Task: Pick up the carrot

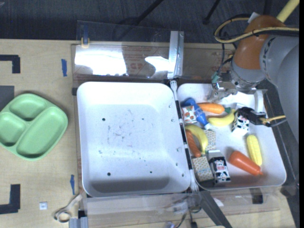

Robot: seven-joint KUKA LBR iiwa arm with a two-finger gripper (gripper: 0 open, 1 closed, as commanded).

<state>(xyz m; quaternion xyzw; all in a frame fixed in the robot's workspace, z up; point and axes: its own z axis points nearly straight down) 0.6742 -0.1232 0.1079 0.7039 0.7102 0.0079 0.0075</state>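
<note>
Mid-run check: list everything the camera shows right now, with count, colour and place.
Bins: 2, white, side by side on the bench.
Carrots: 2, orange, right bin; one front, one at the back.
Bananas: 2, yellow, right bin middle.
Corn cob: 1, yellow, right bin, right side.
Small boxes: several, printed, right bin.
Divided plate: 1, green, left of the bins.
Arm: 1, grey with orange band; gripper over right bin's back edge.
</note>
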